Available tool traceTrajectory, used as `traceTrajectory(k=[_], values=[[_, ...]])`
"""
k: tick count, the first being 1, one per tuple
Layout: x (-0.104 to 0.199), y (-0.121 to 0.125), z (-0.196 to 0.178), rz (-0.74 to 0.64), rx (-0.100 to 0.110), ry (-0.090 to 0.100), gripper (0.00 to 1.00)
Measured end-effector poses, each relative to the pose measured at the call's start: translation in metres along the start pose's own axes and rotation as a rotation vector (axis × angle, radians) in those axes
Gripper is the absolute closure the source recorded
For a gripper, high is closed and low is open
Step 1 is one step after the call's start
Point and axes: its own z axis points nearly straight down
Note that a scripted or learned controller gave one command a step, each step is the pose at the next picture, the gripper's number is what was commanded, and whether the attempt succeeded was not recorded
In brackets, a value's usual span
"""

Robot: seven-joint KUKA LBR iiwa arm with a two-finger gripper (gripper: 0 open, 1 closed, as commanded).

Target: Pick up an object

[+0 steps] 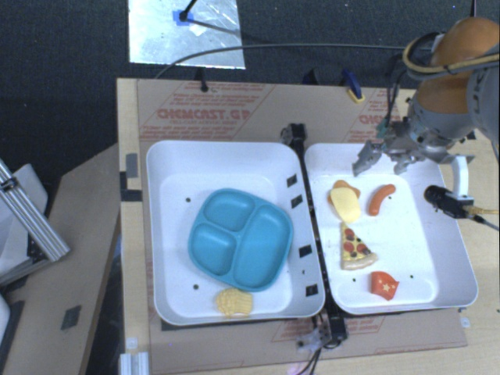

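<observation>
The gripper (pixel 387 159) hangs over the far edge of the right bin (pixel 445 248), its two grey fingers (pixel 366 162) spread apart with nothing between them. The arm (pixel 453 76) behind it is cut off by the frame's right edge, so only the wrist and the orange band show. Just below the fingers lies a sausage (pixel 381 198), apart from them and untouched. Beside it, a little left of the gripper, sits a yellow piece (pixel 345 202) with an orange bit at its top; its kind is hard to make out. Farther from the gripper, toward the near wall, lie a pizza slice (pixel 355 248) and a small red piece (pixel 383 285), too small to identify. A black cylinder (pixel 442 200) juts over the bin's right side, partly cut off. Well left of the gripper, the left bin (pixel 168 209) holds a blue tray (pixel 239 239) and a blurred yellow lump (pixel 233 301).
</observation>
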Motion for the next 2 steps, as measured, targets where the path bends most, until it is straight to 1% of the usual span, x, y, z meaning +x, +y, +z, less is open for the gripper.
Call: traceTrajectory(k=[1, 2], values=[[0.000, 0.003, -0.007, -0.002, -0.011, -0.001, 0.00], [-0.002, -0.007, 0.043, 0.000, -0.008, -0.001, 0.00]])
